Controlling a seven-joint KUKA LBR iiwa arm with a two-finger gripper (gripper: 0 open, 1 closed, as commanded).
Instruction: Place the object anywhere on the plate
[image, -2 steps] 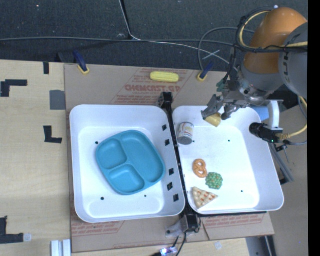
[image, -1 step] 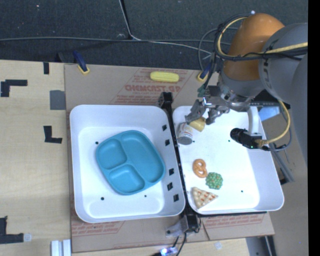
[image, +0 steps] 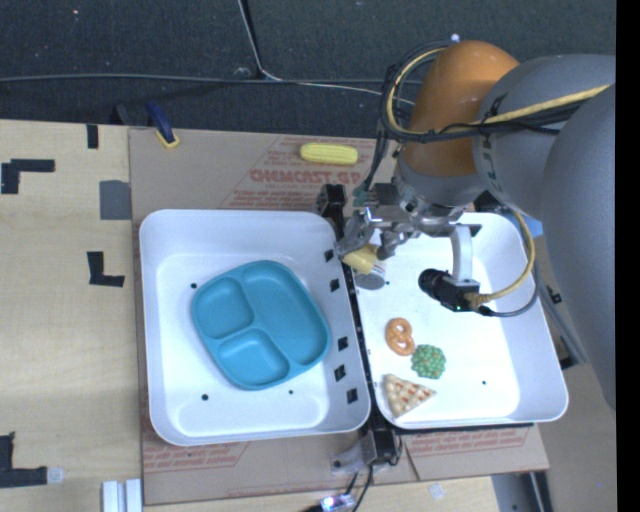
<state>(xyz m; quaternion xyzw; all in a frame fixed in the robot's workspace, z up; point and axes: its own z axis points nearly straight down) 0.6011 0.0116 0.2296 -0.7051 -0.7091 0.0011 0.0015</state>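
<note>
Yellow shows between the fingers of the gripper (image: 362, 252), which look clamped on a small object (image: 361, 261) at the frame's centre, over the bins' shared edge; the blue plate (image: 262, 322) lies down-left, in the left bin (image: 160, 300)

Bench (image: 60, 330) w/ cardboard sheet (image: 230, 170) on top; two white bins (image: 160, 300) side by side on cardboard, yellow corn cob (image: 328, 153) near back edge.
</note>
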